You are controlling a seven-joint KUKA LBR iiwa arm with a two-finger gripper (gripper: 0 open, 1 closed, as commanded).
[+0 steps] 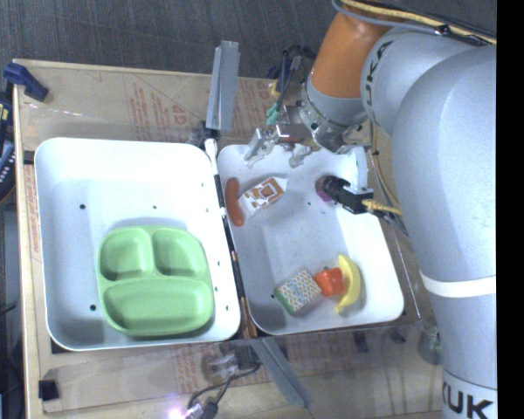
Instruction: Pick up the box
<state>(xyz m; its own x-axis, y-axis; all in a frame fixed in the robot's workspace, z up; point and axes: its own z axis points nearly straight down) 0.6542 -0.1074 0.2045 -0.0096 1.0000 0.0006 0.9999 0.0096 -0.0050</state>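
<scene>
A small brown and white box (pixel 264 194) lies flat in the right bin (pixel 380 260), near its back left corner. My gripper (pixel 277 153) hangs over the back rim of that bin, just behind the box and apart from it. Its two metal fingers (pixel 256 148) are spread open with nothing between them. A second, boxlike block with a green and pink pattern (pixel 299 291) rests at the front of the same bin.
A reddish sausage (pixel 234 201) lies right beside the box along the bin's left wall. A dark purple item (pixel 336 190) sits to the right. A red pepper (pixel 330 281) and banana (pixel 351 284) lie at the front. A green divided tray (pixel 155 279) sits in the left bin (pixel 61 199).
</scene>
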